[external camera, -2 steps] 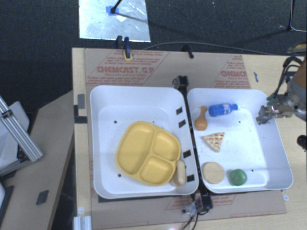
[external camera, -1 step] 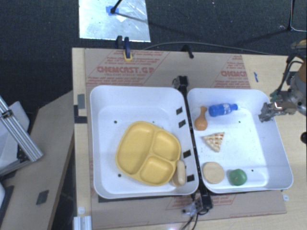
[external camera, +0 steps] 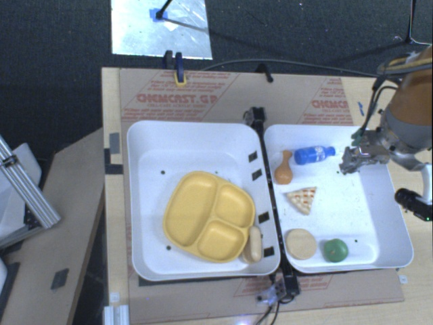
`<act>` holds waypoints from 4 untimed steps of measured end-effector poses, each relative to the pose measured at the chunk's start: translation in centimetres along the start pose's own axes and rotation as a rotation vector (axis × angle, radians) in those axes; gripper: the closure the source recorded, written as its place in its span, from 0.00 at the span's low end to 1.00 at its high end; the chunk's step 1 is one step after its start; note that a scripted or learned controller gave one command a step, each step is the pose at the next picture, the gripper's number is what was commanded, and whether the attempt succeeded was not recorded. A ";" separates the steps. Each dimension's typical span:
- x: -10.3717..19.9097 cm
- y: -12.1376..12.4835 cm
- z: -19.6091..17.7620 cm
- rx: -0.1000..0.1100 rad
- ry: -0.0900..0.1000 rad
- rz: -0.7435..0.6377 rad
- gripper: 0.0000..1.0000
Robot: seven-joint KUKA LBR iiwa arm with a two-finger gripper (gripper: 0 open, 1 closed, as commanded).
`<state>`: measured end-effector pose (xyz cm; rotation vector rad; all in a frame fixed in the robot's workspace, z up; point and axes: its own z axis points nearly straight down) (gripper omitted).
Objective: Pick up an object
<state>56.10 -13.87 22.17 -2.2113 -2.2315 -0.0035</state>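
Gripper (external camera: 354,156): positioned just right of the blue bottle (external camera: 314,154); finger state cannot be told.
Pizza slice (external camera: 302,199): placed below the bottle.
Green ball (external camera: 335,250): placed farther below.

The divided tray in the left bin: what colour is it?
Yellow; the divided tray shows clearly in the camera view.

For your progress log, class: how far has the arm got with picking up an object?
Done: the gripper is over the right bin, near the blue bottle. In hand: nothing seen held. Left: grasp and lift; the bottle, pizza slice and green ball all lie in the bin.
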 end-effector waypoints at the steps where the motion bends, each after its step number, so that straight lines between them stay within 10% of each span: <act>1: 5.9 1.3 0.0 -0.001 0.000 -0.002 1.00; 4: 21.6 2.6 -1.6 0.000 0.000 -0.001 1.00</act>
